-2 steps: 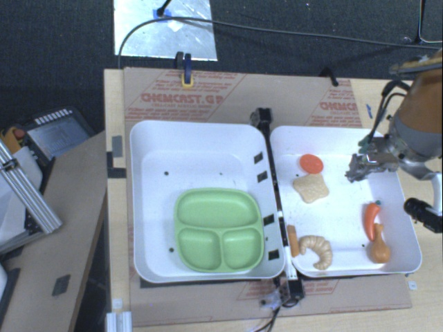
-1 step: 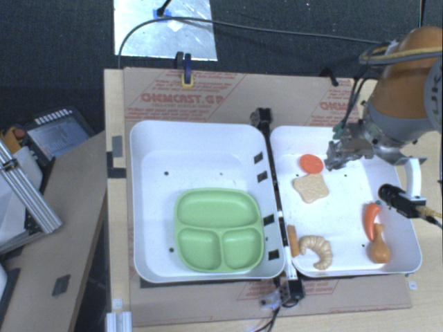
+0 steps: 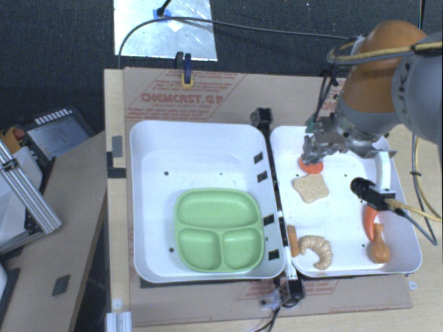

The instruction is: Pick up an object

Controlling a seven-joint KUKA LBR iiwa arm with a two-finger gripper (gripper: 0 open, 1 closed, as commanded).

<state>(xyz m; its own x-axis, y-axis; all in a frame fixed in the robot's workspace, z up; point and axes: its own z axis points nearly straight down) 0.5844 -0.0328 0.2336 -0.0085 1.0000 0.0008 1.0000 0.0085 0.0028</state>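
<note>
Bench top (image 3: 201,95) is a tan board w/ red print, set on dark, carpet-like ground. Beyond its far edge lies a shiny foil sheet (image 3: 165,16) w/ a thin cable (image 3: 277,28) running off it to the right. A yellow clamp (image 3: 185,71) bites the board's far edge. Off the bench's left side stands a paler side table w/ an aluminium rail (image 3: 28,199) and a dark boxy device (image 3: 57,133); the rail is cut off by the frame edge.

Two white bins sit side by side, w/ black clips (image 3: 258,158) along the seam btwn them. The left bin (image 3: 194,154) carries a green 3-compartment plate (image 3: 219,228), toward its near edge.

The arm (image 3: 387,54), grey w/ an orange band, comes in over the right bin (image 3: 342,220), and its upper part is cut off by the frame. The gripper (image 3: 315,149) hangs over the bin's far-left area, right above a red-orange round piece (image 3: 311,165). The gripper body hides the piece's far half, so I can't tell whether they touch, nor how wide the gripper stands.

Just nearside of that piece lies a toast slice (image 3: 310,188). A croissant (image 3: 317,250) sits by the bin's near edge, w/ a small brown stick (image 3: 292,241) at the left wall near the near-left corner. Along the right wall are a red-orange long piece (image 3: 371,220) and a tan pear-shaped piece (image 3: 378,249), end to end; whether they're joined is hard to make out.
</note>
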